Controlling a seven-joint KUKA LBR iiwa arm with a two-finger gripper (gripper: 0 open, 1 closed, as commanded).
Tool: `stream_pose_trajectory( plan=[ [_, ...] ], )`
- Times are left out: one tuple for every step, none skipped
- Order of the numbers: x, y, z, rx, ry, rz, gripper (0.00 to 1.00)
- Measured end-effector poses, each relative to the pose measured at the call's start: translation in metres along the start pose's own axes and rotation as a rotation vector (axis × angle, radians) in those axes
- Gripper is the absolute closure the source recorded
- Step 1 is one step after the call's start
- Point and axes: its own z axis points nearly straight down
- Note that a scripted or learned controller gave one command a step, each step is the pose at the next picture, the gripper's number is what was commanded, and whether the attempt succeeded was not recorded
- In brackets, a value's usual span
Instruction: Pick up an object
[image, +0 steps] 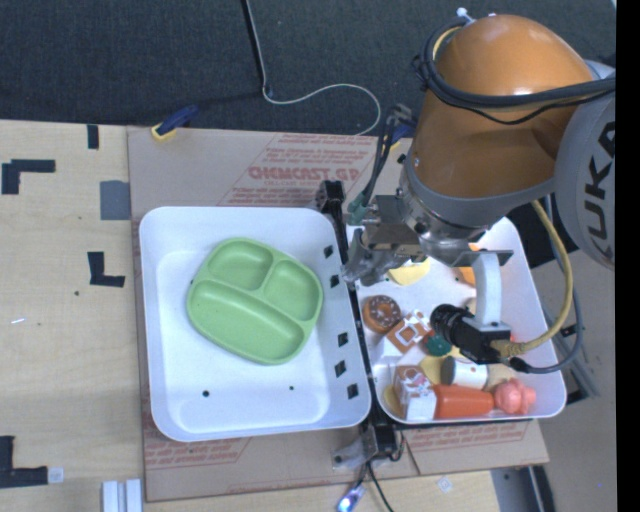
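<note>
Seen from the camera fixed above, two shallow white bins are set side by side on a brown cardboard sheet (290, 165) laid over the pale wooden worktop (60, 300). In the left white bin (160, 400) a light green plastic plate with three compartments (256, 299) is found, lying flat near the bin's middle. The right white bin (545, 310) is largely covered at its far end by the grey arm with its orange band (500, 80), which is reached in from the right. The jaws (365, 262) are seen low over the right bin's near-left part, close to the divide between the bins; nothing can be made out between them, and whether they are wide or narrow cannot be told. Just below them a brown ring-shaped toy doughnut (381, 313) is lying, and beside it a small orange-and-white patterned block (407, 334). A pale yellow piece (408, 272) is partly hidden under the wrist. Along the near wall an orange-red bottle-shaped toy (462, 403) and a pink knobbed toy (513, 397) are lying, touching end to end.
</note>
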Motion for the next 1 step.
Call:
stream_pose_trajectory(
  plan=[
    [0.0182, -0.0001, 0.0463, 0.005, -0.002, 0.002, 1.00]
  ],
)
